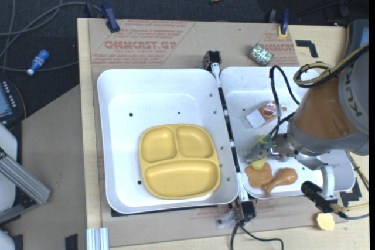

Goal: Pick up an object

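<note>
From my seat I see two bins side by side in the middle of the frame: the left bin [111, 126] holds a divided tray [179, 161] in its lower half, and the right bin [240, 85] holds a small packet [263, 114] near its centre and a drumstick-shaped toy [269, 177] along its lower edge. The arm [328, 114] reaches in from the right over the right bin, with its gripper [263, 151] just above the toy and below the packet. I see a crumpled can [261, 54] on the bench behind the right bin, a small bottle [38, 61] on the floor at the far left, and a small block [325, 221] at the lower right.
</note>
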